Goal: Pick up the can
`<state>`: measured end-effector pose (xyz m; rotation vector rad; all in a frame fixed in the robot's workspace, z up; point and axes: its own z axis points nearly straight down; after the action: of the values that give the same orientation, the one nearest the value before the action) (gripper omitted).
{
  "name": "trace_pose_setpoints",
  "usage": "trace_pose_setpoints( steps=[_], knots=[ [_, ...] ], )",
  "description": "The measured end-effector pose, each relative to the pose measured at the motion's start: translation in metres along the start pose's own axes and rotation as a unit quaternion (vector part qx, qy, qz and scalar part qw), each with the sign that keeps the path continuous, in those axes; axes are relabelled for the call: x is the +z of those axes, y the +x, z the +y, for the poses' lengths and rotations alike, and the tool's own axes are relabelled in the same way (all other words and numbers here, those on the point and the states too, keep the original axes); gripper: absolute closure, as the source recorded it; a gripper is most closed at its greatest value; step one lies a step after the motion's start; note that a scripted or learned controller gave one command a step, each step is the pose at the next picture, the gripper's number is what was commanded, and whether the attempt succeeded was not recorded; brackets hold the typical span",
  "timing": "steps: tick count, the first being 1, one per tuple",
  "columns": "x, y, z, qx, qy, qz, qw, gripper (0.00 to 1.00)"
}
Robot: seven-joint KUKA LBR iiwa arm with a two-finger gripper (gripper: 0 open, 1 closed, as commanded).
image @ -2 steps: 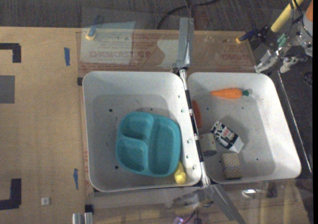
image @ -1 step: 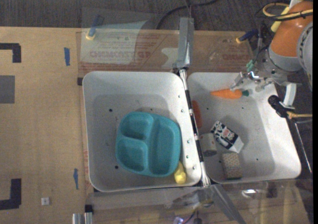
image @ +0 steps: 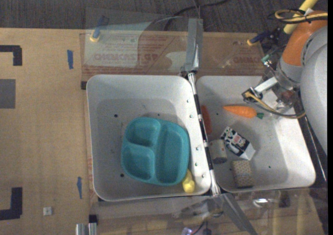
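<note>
A small grey can [image: 217, 151] lies in the right bin [image: 291, 171], close to its left wall and touching a black-and-white carton [image: 237, 141]. My gripper [image: 285, 96] hangs over the bin's upper right part, below the orange-banded wrist, well away from the can to its upper right. Nothing shows between its fingers. An orange carrot [image: 240, 111] lies between the gripper and the can.
A brown patterned cylinder [image: 242, 173] stands just below the carton. A thin red item [image: 206, 120] lies along the right bin's left wall. The left bin [image: 104, 103] holds a teal divided plate [image: 155, 150] and a small yellow item [image: 188, 184].
</note>
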<state>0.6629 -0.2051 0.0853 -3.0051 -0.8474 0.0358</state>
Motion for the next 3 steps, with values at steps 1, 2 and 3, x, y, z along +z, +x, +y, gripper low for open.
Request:
trace_pose_setpoints(
  steps=[1,2,3],
  knots=[
    [0.0,-0.011,-0.059,0.018,-0.011,0.009,0.9997,0.0],
    [-0.023,-0.006,0.0,-0.023,-0.013,0.009,0.9996,0.0],
    [-0.003,-0.01,-0.004,-0.173,-0.007,0.014,0.9848,0.0]
  ],
)
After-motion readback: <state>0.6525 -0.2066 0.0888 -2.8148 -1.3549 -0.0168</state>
